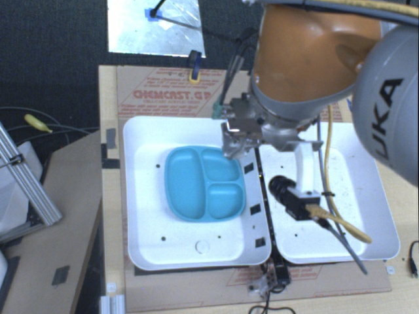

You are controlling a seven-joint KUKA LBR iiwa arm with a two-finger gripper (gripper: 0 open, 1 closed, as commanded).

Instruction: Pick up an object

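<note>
Camera view shows the gripper [233,144] poised over the blue divided plate's [203,183] far rim for a pinch, though I cannot tell how its jaws are set.

— Any print readable?
— "CHEMCAST GP" in red, on the brown cardboard sheet [171,91] up and left of the claw [234,142].
— More?
— "UKA" in black on the grey arm housing [393,110], right of the claw.

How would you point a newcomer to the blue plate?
Find the two white bins side by side; take the left bin. The blue plate lies flat in its middle, split into three compartments, the only brightly coloured item in either bin.
</note>
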